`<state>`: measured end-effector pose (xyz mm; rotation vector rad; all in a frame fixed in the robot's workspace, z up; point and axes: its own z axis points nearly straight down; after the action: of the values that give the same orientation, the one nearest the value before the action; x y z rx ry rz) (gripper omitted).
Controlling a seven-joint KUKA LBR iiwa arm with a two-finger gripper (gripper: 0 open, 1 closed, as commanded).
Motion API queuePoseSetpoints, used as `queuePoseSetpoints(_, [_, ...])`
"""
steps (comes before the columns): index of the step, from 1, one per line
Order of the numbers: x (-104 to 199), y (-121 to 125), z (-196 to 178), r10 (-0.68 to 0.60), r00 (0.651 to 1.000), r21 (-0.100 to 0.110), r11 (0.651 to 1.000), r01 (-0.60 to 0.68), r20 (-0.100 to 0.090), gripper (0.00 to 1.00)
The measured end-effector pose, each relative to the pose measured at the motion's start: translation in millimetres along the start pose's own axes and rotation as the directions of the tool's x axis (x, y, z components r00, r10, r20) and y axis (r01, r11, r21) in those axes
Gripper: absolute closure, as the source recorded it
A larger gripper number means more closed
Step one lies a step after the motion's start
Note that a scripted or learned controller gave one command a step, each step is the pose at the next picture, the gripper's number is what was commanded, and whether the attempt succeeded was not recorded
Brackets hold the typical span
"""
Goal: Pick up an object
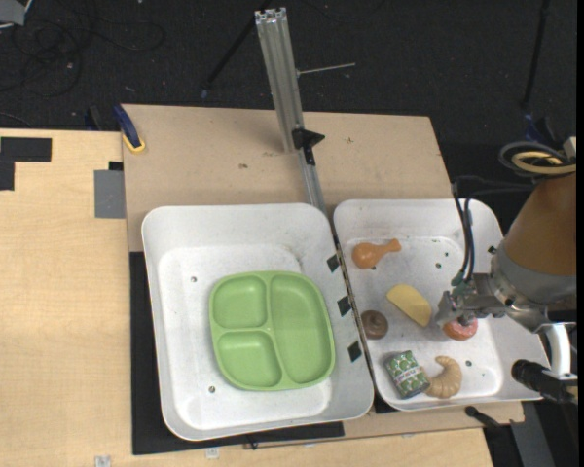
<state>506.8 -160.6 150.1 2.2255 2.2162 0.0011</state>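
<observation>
Reaching arm: grey body with an orange band, coming in from the right over the right bin.
Tool (457,307): dark metal, hanging low over the right bin just above a small pink-red ring; whether it is open or closed cannot be told from this angle.
Pink-red ring (460,329): small, round, doughnut-like, smooth, lying on the bin floor right under the tool, partly hidden by it.
Yellow wedge (410,304): smooth, cheese-like block with flat faces, just left of the tool.
Orange drumstick (375,252): glossy, bulb at one end and thin handle at the other, near the back of the right bin.
Brown disc (374,323): small, round, dark, close to the bin's left wall.
Green packet (405,373): squarish, patterned green and white, near the front edge.
Croissant (445,377): tan, curved, ridged, just beside the green packet.
Right bin (409,217): shallow, white, rounded corners, holding all the small items.
Left bin (175,241): shallow, white, same shape, touching the right bin along one side.
Green tray (271,331): matte light-green plastic, rounded, three compartments, lying flat in the left bin.
Table (224,154): flat tan board under both bins.
Metal post (282,81): silver ribbed bar standing behind the bins.
</observation>
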Motion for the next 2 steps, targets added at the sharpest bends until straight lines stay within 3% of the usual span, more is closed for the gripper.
queuePoseSetpoints(1, [-4.9, 9.0, -58.1, -0.006, 1.000, -0.003, 1.000, 0.006, 0.001, 1.00])
queuePoseSetpoints(2, [-12.1, 1.9, -111.8, -0.006, 1.000, -0.003, 1.000, 0.006, 0.002, 1.00])
